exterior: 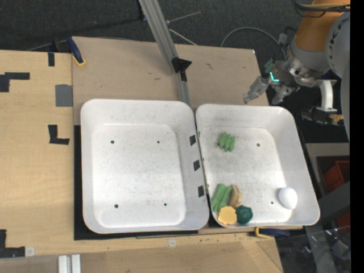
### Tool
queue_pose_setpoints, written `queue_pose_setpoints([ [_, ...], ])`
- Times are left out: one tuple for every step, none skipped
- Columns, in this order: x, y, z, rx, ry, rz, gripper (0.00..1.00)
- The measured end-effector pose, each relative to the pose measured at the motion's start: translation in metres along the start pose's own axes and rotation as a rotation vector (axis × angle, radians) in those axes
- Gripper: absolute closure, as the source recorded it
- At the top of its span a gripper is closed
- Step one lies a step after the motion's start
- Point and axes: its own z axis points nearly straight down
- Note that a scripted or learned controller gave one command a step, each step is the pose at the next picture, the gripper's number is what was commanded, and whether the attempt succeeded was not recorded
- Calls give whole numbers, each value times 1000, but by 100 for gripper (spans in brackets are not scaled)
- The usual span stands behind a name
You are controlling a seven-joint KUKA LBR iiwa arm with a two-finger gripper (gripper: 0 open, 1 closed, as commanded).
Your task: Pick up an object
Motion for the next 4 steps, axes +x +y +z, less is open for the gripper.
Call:
queue_pose_setpoints([
  [0, 1, -3, -5, -2, -2, 0],
  [-9, 4, 53, 0, -2, 0, 0],
  [-9, -3, 99, -1, -2, -1, 0],
  [-10, -5, 145, 7, -2, 1, 0],
])
